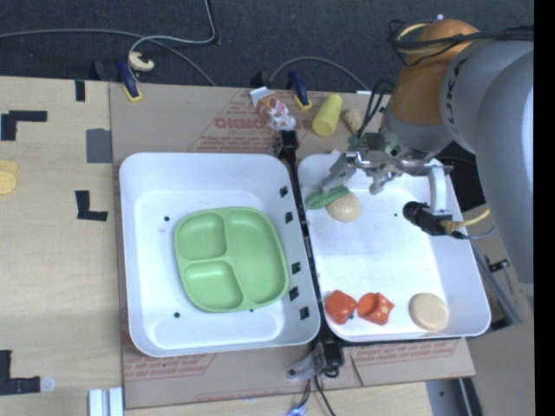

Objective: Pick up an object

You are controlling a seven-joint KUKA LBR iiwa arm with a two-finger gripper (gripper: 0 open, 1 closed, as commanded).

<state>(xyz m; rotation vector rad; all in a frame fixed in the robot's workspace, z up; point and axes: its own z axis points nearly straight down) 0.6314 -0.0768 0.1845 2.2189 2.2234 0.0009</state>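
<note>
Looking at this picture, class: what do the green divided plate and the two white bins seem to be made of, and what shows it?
Green divided plate: probably moulded plastic, matt to satin; even pale green colour, rounded compartment ridges, soft highlights.

Left bin and right bin: likely thin plastic, smooth and slightly glossy; uniform white, rounded corners, faint sheen. Painted metal cannot be ruled out.

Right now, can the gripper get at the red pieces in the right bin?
Probably yes. The red pieces lie uncovered near the right bin's front edge, with bare floor between them and the gripper at the back. The round tan piece beside them sits apart.
</note>
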